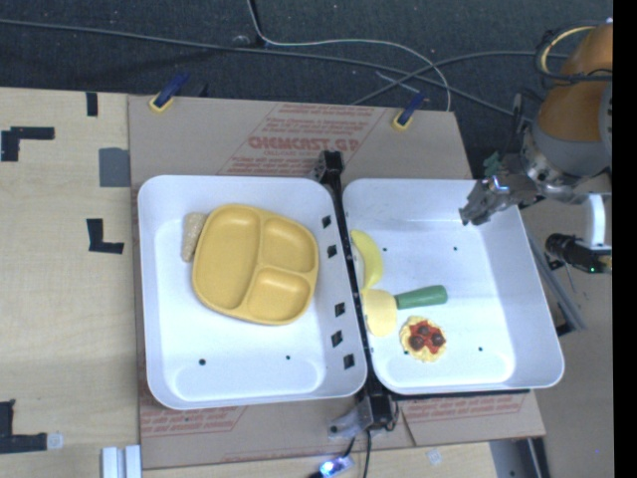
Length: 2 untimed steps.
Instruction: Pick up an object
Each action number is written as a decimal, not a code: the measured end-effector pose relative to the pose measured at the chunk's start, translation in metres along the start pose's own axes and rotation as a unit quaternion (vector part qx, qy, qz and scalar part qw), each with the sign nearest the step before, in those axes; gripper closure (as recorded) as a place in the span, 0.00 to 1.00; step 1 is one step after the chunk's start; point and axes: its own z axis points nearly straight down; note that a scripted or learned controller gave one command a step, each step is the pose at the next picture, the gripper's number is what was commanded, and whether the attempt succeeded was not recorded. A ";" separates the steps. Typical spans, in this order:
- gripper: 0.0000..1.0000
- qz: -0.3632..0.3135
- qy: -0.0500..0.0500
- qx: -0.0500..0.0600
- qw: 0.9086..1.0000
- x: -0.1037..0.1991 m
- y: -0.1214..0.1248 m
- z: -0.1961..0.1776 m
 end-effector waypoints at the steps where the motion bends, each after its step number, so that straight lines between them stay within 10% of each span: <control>1: 1.00 0.000 0.000 0.000 1.000 0.005 0.000 -0.044; 2: 1.00 0.000 0.000 0.001 1.000 0.006 0.001 -0.079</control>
